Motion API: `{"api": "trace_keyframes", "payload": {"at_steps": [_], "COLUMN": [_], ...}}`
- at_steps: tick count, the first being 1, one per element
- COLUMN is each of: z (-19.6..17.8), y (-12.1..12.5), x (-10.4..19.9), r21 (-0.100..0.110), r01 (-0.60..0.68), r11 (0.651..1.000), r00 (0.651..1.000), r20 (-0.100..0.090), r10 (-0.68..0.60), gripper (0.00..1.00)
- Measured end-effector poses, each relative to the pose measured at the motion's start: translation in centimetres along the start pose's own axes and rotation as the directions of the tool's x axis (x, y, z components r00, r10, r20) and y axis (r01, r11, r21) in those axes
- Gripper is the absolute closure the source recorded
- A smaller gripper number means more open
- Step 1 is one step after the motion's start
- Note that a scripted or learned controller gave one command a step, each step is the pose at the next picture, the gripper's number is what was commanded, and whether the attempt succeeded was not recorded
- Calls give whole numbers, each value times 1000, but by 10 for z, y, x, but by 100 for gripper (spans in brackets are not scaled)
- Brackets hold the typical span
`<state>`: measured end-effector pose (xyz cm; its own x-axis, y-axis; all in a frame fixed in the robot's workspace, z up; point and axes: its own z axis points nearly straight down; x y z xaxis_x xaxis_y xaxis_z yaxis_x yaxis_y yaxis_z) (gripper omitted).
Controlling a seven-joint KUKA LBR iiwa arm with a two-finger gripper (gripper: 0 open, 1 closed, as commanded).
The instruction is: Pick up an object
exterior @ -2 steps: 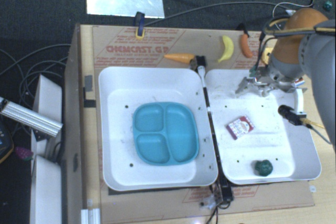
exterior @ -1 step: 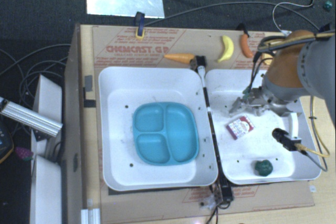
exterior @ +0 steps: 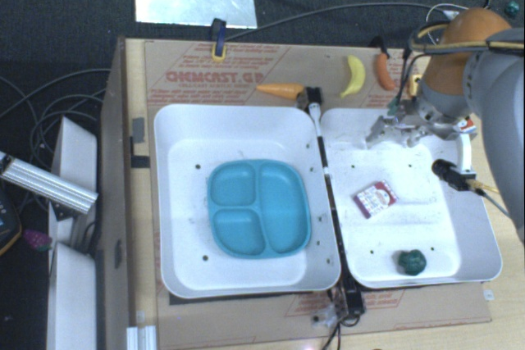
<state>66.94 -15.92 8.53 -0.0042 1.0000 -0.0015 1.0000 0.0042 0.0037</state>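
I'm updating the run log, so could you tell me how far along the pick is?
Nothing looks picked yet. The red-and-white packet and the dark green object both lie on the floor of the right bin. The gripper is over that bin's far edge, away from both. Approach, grasp and lift remain.
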Motion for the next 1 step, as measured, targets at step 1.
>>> {"api": "trace_keyframes", "payload": {"at_steps": [1], "z": [1], "y": [-67], "x": [36], "r21": [2], "r01": [-2], "r11": [1000], "r00": [1000], "r20": [-1], "r10": [2], "gripper": [0]}}
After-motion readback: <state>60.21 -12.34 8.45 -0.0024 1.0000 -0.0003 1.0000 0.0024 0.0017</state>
